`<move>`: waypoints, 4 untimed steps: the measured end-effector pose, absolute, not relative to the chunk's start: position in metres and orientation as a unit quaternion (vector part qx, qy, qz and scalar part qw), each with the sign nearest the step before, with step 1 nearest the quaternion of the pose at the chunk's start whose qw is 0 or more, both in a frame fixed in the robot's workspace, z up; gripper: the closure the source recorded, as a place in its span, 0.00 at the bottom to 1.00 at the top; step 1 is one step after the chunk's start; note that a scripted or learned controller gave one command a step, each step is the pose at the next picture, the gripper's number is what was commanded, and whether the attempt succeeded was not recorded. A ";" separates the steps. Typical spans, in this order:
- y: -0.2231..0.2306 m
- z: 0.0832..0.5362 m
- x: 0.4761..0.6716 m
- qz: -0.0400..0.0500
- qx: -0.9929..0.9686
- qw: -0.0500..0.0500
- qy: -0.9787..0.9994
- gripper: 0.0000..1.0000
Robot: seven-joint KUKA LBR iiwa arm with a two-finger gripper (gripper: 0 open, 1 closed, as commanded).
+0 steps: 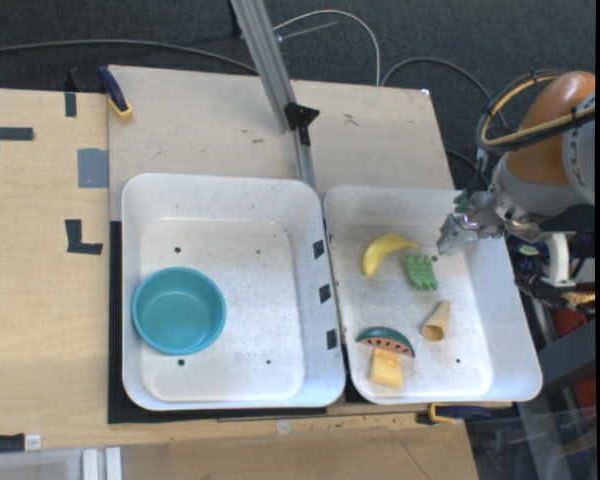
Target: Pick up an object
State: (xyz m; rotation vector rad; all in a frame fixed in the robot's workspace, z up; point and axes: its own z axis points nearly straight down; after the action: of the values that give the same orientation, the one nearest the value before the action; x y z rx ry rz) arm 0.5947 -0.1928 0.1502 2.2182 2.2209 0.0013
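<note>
The grey metal hand (452, 238) hovers at the right bin's far right; whether open or closed, I cannot tell; the ridged green plastic piece (421, 271) lies just beside the curved yellow banana (385, 252); a descent could clip both and seize neither.

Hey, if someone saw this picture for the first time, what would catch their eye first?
Probably the teal bowl, sitting alone in the near-left corner of the left bin. Next, the cluster in the right bin: a yellow banana beside a green toy, a small cone, and a watermelon slice touching a yellow block. The gripper hangs over that bin's far right side, near the green toy.
</note>
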 end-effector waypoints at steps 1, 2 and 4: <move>-0.193 0.214 0.596 0.001 0.706 0.003 0.708 1.00; -0.192 0.251 0.598 0.001 0.706 0.002 0.708 1.00; -0.079 0.234 0.588 -0.001 0.705 -0.001 0.709 1.00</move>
State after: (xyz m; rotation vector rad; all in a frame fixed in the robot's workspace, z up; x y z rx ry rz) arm 0.5880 -0.0794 0.2345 2.2164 2.2302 -0.0021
